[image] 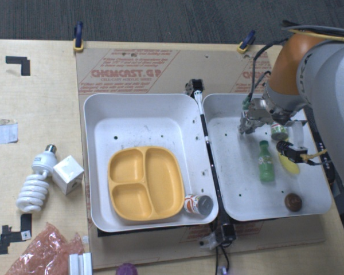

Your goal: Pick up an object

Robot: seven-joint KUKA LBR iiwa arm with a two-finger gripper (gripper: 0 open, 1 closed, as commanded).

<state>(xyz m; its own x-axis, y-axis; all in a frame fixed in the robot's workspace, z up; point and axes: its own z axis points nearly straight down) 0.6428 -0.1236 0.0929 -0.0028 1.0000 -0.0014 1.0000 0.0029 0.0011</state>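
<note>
Right now I've got the arm [309,79] reaching in from the right over the right bin [235,205], w/ the jaws [249,121] low near the bin's back wall. Can't tell if they're apart or together; too small and dark from up here.

Right bin contents: green bottle [266,161] lying lengthwise near the middle-right, well apart from the jaws; yellow item [289,162] just beside it on the right, partly under a cable; small brown round thing [293,201] near the front right corner.

Left bin [97,153]: yellow divided tray [145,183], three compartments, sitting flat toward the front. Small can [198,204] on its side at the front right corner, touching the tray's edge.

Outside, on the tabletop [34,107] left of the bins: spiral bulb [35,181] and a white cube [68,173] just beside it.
</note>
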